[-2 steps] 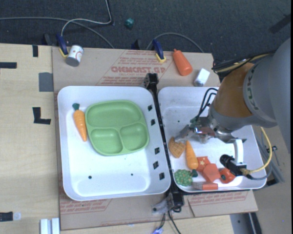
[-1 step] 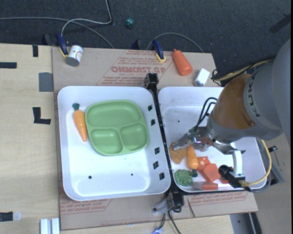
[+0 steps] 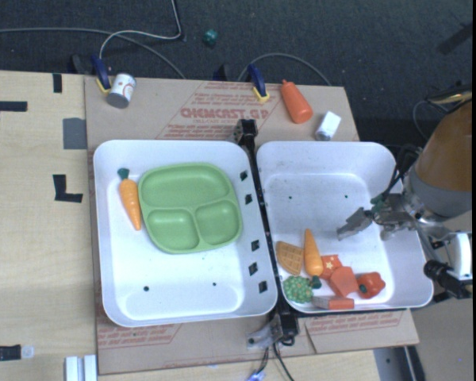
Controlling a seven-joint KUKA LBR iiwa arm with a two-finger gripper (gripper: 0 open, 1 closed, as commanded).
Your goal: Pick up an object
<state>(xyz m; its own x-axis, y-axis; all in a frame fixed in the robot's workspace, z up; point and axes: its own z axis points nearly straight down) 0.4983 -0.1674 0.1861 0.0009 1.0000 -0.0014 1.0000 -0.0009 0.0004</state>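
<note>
1. Camera view: the gripper (image 3: pixel 355 225) sits over the right bin (image 3: pixel 333 161), mid-right, above bare floor. You can't tell from here whether it is spread or pressed together, so don't assume either. Nothing visible in it.
2. Same view, targets: your pickable pile is in that bin's near corner: an upright orange carrot (image 3: pixel 311 252), a ridged tan piece (image 3: pixel 289 255) touching it on the left, a green pea cluster (image 3: pixel 298 289) below, red blocks (image 3: pixel 343 279) and a red pepper (image 3: pixel 370 284) to the right.
3. Judgement: the carrot is your best bet. It stands a little proud of the clutter and is nearest the gripper. Come straight down, close across its narrow width.
4. Risk: the items touch, so a sloppy descent may shove the pile or pinch two at once.
5. Left bin (image 3: pixel 111 213): a second carrot (image 3: pixel 129 201) lies just beside the green tray (image 3: pixel 192 207). It's isolated but well apart from the gripper, so leave it as fallback.
</note>
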